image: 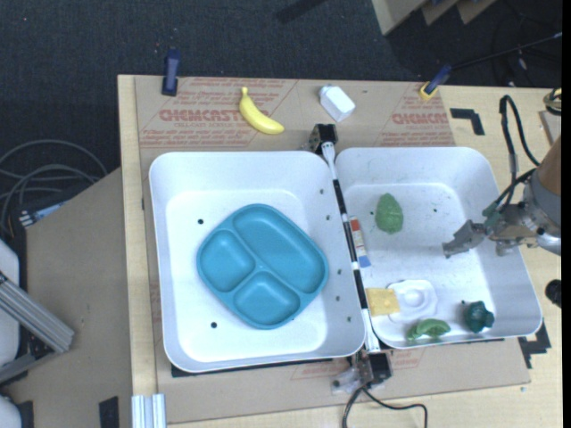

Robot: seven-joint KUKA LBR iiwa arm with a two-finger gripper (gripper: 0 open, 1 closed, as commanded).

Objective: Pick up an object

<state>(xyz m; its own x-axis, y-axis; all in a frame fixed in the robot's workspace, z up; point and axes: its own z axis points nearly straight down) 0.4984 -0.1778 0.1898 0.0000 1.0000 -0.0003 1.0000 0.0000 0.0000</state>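
In the right bin [446, 172], the green object [389, 213] lies long-axis up-down.

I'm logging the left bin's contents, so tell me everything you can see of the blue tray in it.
The blue divided tray is a rounded, smooth piece that looks like plastic, with three compartments: one large across the top, two smaller below. It lies flat and right side up on the floor of the left bin, turned at an angle to the bin's walls. It touches nothing but the floor, and its compartments hold nothing.
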